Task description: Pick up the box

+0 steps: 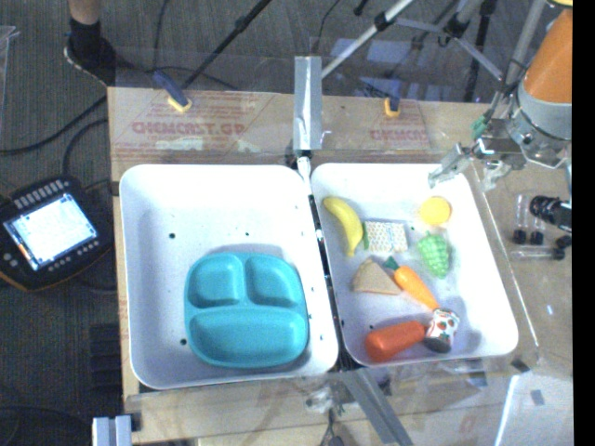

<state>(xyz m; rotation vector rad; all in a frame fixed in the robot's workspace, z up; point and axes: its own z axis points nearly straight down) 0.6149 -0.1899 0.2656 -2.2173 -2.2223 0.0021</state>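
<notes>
Camera view looks down on the bench from the front. Nearest me in the left bin [139, 249] lies a blue divided tray [246, 309], flat on the floor of the bin and taking up much of its lower half. In the right bin [497, 277], closest to the front rim, an orange-red sausage-shaped toy [394, 339] rests beside a small speckled object [442, 331] at its right end. A step further back a carrot [412, 284] lies at a slant, touching a tan wedge [374, 278] on its left. Behind those sits the box [386, 236], small and pale with a dotted pattern, in the middle of the right bin, just right of the banana [345, 222] and left of a green bunch of grapes [434, 255]. A yellow round piece [435, 211] lies beyond the grapes. Farthest back, the gripper [449, 169] hangs above the bin's far right corner, well apart from the box; its fingers look spread with nothing between them.
</notes>
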